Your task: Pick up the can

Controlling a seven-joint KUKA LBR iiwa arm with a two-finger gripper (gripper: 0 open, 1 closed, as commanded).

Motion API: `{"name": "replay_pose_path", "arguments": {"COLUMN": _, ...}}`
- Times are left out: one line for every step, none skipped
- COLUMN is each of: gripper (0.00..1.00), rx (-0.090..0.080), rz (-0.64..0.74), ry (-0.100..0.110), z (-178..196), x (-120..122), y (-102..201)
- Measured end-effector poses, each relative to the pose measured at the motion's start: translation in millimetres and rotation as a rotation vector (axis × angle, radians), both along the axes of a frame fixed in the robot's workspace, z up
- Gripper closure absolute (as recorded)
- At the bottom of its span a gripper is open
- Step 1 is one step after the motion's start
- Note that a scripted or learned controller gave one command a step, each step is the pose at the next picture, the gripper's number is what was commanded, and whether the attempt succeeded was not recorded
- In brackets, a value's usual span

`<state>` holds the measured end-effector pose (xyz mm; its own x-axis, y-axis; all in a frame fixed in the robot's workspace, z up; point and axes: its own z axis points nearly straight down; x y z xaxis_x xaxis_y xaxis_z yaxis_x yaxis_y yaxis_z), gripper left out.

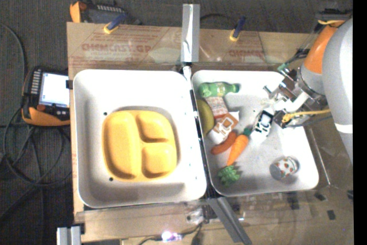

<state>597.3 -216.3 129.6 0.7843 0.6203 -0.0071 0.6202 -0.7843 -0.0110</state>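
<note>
The can (pixel 284 168) lies on its side in the right bin (pixel 309 183), near its front right corner. It is pale, with red markings and a greyish end, and sits apart from the carrot (pixel 238 147) and the green leafy toy (pixel 229 174). The gripper (pixel 274 105) hangs farther back over the same bin, clear of the can. I cannot tell whether it is open or closed.

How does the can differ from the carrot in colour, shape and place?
The can is pale with red marks; the carrot is orange with a green top. The can is short and stubby; the carrot is long and tapered. The can lies alone; the carrot lies among other items. Both lie in the right bin.
</note>
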Motion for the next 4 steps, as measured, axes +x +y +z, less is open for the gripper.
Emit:
{"name": "replay_pose_path", "arguments": {"gripper": 0.0, "rx": -0.006, "rz": 0.033, "ry": -0.013, "z": -37.7, "x": -30.5, "y": 36.4}}
{"name": "replay_pose_path", "arguments": {"gripper": 0.0, "rx": 0.001, "rz": 0.034, "ry": -0.005, "z": -10.1, "x": -8.3, "y": 4.1}}
{"name": "replay_pose_path", "arguments": {"gripper": 0.0, "rx": -0.003, "rz": -0.119, "ry": -0.003, "z": -4.1, "x": 39.4, "y": -0.9}}
{"name": "replay_pose_path", "arguments": {"gripper": 0.0, "rx": -0.006, "rz": -0.118, "ry": -0.004, "z": 20.8, "x": 49.7, "y": -6.4}}
